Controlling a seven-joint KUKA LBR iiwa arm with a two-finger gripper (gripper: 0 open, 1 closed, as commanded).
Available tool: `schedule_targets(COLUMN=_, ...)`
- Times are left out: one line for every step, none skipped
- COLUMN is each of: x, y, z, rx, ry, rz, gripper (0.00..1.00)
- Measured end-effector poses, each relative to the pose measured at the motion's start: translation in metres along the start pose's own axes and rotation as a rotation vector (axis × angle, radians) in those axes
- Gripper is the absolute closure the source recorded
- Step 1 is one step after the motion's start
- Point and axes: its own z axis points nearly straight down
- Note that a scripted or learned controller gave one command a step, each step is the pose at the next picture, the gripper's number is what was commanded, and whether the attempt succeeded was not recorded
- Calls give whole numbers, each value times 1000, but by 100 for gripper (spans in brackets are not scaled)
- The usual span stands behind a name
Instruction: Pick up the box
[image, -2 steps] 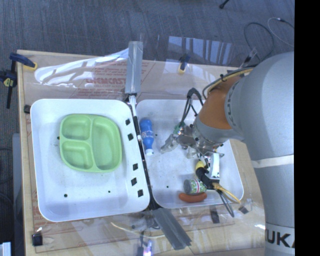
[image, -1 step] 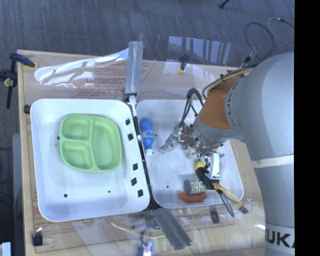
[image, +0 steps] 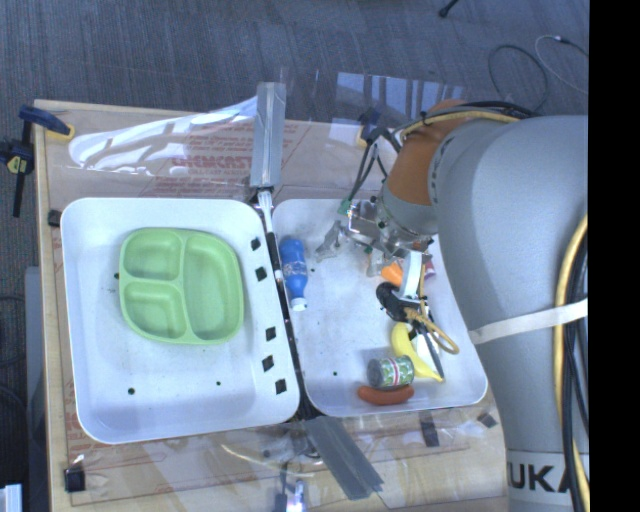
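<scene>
Hovering over right bin rear, end effector (grip state: cannot tell); box indistinct among nearby clutter.

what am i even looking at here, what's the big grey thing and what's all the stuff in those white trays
One camera looks down at a slant on a bench. The big grey thing is a robot arm reaching in from the right; its gripper hangs over the right bin, and whether it holds anything is unclear. The left bin holds a green divided plate. The right bin holds a blue bottle, a small can, a reddish sausage shape, something yellow and scissors.
</scene>
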Motion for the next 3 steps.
schedule_targets(x=5, y=-57, z=7, rx=2, ry=0, rz=7, gripper=0)
schedule_targets(x=6, y=-57, z=-2, rx=5, ry=0, rz=4, gripper=100)
schedule_targets(x=-16, y=-51, z=-7, rx=-1, ry=-2, rz=94, gripper=100)
